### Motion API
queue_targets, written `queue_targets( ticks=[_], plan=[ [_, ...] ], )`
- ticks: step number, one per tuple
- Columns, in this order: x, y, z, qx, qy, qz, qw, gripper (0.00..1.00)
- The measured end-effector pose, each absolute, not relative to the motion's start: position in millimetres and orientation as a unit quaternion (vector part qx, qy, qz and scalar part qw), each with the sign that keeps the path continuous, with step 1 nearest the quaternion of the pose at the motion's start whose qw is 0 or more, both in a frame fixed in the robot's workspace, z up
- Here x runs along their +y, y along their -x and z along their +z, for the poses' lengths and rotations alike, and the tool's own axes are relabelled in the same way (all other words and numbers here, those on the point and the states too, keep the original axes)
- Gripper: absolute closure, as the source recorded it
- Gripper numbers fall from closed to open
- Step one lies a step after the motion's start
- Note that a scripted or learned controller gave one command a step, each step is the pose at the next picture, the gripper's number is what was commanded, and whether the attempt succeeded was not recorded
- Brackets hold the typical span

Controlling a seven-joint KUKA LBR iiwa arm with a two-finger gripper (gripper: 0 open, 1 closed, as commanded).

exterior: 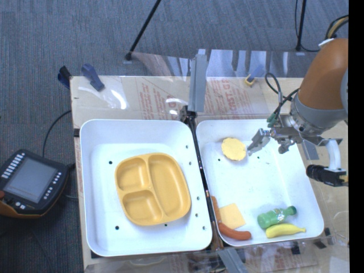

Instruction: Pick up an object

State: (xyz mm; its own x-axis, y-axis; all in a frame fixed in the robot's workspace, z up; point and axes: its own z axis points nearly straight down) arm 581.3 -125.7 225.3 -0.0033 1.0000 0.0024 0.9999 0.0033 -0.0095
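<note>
Cookie (234,149) lies mid-bin — pincer (267,141) just beside, open floor below.

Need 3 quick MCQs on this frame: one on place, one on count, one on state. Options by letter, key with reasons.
1. Where does the divided yellow plate lie?
A. left bin
B. right bin
C. bare bench

2. How many items lie in the right bin?
A. three
B. five
C. seven

3. How do the banana and green bottle lie?
A. in separate bins
B. side by side
C. on the plate

Key: 1 A, it fills the left bin. 2 B: round yellow disc, cheese slice, sausage, bottle, banana. 3 B, adjacent at the near corner.
</note>
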Motion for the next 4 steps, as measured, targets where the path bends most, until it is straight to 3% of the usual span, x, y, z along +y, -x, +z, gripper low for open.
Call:
queue_targets(
  ticks=[1,2,3,4],
  plan=[
    [-122.6,-640.6,104.2,-0.750,0.662,0.0049,0.008,0.00],
    [-113.3,-642.6,81.6,-0.748,0.664,0.0025,0.005,0.00],
    [-114.3,-642.9,88.1,-0.747,0.665,0.0031,0.007,1.00],
    [-62.3,-646.5,187.4,-0.809,0.588,-0.0006,0.000,1.00]
  ],
)
